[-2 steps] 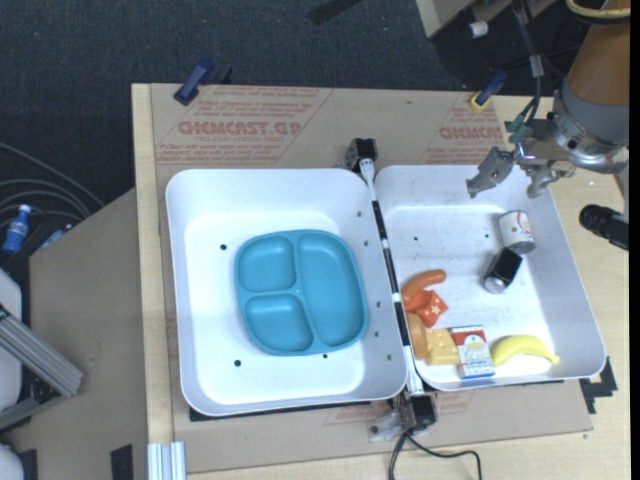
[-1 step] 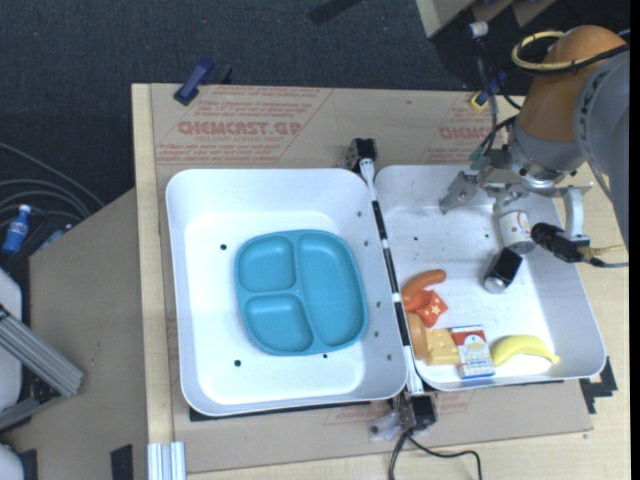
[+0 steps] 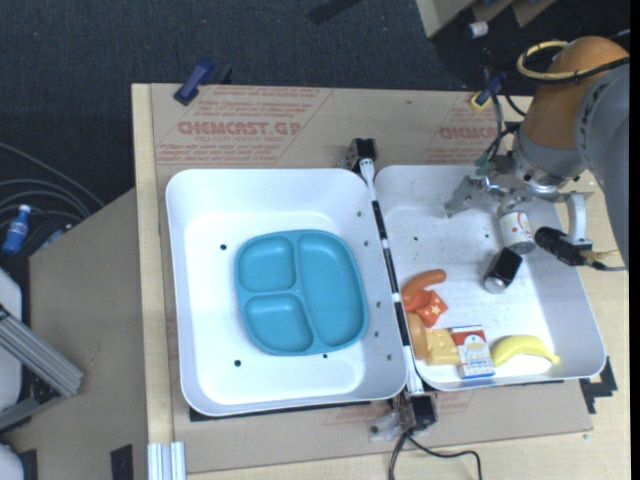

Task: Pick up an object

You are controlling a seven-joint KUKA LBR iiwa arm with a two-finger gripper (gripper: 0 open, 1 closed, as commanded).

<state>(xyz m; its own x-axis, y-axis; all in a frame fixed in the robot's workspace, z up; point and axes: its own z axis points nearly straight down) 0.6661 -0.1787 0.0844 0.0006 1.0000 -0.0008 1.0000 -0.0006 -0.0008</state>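
Hovering over the right white bin, the gripper held nothing visible; whether its jaws were spread could not be told. Nothing was picked yet: just below them lay a dark cylinder, beyond it a yellow plastic banana.

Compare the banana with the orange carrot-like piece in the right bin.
Colour: the banana is yellow, the carrot-like piece orange-red. Place: the banana lies near the right bin's front right corner, the carrot-like piece against its left wall, by the divider. Neighbours: the banana lies beside a small box; the carrot-like piece sits just above a red item. Both are small, curved toy foods, apart from the tool.
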